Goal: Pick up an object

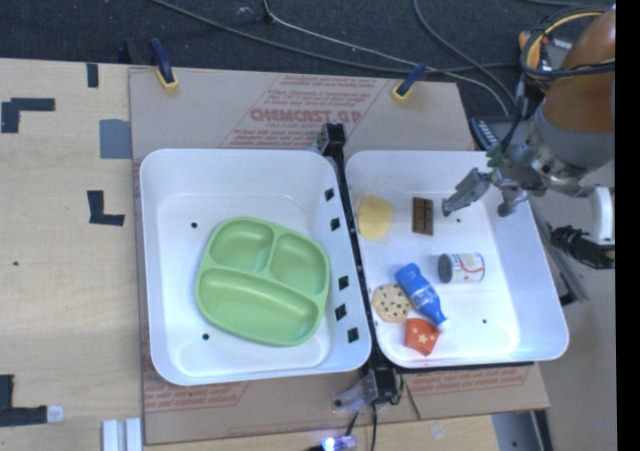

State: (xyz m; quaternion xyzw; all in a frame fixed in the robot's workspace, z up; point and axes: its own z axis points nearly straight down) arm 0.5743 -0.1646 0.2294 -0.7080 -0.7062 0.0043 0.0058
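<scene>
Lying in the left bin (160,239): divided plate (263,280). Sitting in the right bin (530,319): cookie (390,303), bottle (420,293), can (461,267).

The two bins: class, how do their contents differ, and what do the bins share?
The left bin holds one large green divided plate; the right bin holds several small things: a cookie, a blue bottle, a small can, a brown bar. The gripper is above the right bin, not the left. Both are shallow and white.
</scene>
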